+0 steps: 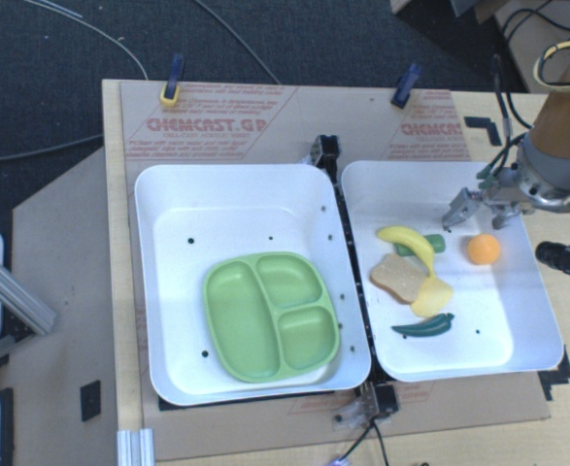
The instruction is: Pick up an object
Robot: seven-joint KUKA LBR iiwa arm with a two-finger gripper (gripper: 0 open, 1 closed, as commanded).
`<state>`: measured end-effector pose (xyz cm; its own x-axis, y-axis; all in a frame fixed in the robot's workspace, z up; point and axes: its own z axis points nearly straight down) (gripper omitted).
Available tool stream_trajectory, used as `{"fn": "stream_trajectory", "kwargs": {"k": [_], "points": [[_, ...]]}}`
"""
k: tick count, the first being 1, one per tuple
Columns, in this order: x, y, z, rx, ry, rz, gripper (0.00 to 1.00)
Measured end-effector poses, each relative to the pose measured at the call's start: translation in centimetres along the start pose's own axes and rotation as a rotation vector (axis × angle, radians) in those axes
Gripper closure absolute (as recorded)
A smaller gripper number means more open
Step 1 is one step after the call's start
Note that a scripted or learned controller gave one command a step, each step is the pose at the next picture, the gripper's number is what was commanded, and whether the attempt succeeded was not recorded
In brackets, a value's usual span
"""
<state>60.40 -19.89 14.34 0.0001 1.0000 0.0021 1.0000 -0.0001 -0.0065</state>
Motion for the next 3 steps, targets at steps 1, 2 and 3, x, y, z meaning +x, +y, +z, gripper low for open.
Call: {"fn": "stream_trajectory", "kwargs": {"k": [1, 2, 3], "points": [[0.0, 0.1, 5.1, -0.006, -0.001, 0.002, 0.00], [0.0, 0.4, 3.6, -0.015, -0.004, -0.001, 1.00], [-0.2, 0.9, -2.8, -0.015, -0.006, -0.001, 1.00]]}}
